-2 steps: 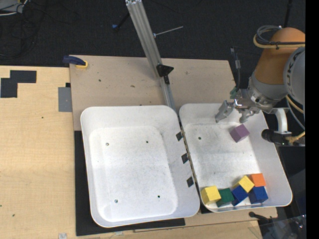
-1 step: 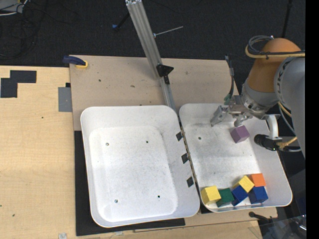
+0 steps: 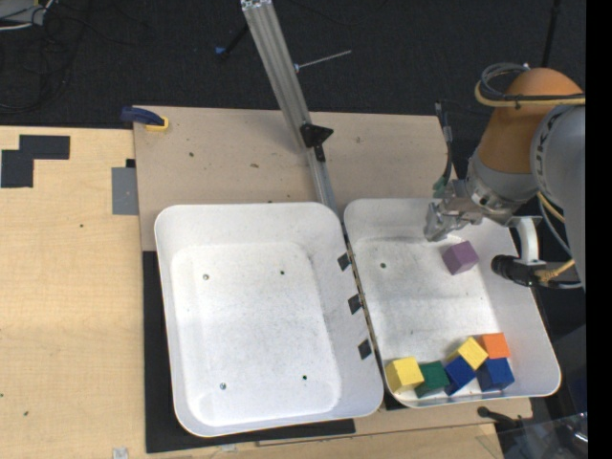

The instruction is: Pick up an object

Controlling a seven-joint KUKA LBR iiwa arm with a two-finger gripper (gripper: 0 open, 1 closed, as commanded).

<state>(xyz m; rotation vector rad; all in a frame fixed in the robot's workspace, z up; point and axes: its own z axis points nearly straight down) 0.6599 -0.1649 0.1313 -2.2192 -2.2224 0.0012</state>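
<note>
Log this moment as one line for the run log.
gripper: over right bin, far end | purple block: on bin floor beside gripper, not held | other blocks: clustered at near edge | pick: not done

You face robotics lab test cell, not home or shop. Evidence: plywood bench [image 3: 239, 151]; two white bins, left bin [image 3: 182, 228] and right bin [image 3: 535, 352], clipped side by side; aluminium extrusion post [image 3: 277, 55] braced aslant; black backdrop with loose cables [image 3: 29, 3]; industrial arm [image 3: 535, 142]; toy-coloured sample blocks [image 3: 459, 366].
</note>
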